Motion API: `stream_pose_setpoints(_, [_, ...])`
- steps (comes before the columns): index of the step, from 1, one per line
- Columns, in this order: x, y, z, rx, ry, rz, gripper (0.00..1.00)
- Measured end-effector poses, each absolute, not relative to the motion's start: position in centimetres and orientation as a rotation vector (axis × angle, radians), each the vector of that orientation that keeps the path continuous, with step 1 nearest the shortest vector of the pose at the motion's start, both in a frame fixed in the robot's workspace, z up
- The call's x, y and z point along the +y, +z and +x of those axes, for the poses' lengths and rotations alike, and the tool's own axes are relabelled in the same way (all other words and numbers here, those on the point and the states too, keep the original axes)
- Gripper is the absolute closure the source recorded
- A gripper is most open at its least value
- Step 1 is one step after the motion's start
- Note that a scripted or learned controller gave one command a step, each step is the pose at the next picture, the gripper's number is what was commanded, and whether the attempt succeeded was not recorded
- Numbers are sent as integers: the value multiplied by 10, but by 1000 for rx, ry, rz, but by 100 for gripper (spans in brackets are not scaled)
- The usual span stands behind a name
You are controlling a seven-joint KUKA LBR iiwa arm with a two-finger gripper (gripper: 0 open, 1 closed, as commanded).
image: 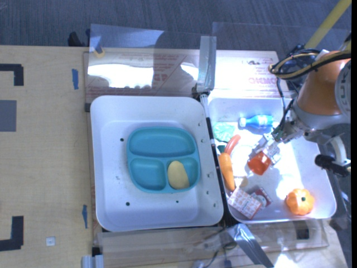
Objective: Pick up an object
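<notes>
My gripper [266, 154] is closed on a small red object [259, 163], lifted over the middle of the right bin [319, 175]. Left of that bin sits the left bin [109, 149], both on a light wooden bench [42, 166]. Red print on the clear panel [257, 74] behind the right bin is too blurred to read.

A blue tray [162, 149] sat in the left bin [106, 149]. A yellow potato [178, 175] lay in one tray part. Blue tape [75, 78] was stuck on the bench [39, 166].

Glossy plastic tray [139, 144], wooden bench [44, 149]
</notes>
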State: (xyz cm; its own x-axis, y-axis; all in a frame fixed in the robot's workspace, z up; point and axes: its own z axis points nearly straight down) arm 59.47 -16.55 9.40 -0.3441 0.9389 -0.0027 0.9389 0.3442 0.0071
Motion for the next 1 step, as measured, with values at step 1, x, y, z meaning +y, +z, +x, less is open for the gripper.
stream_pose_setpoints(1, [-166, 93, 594, 2572, 6, 1796, 0])
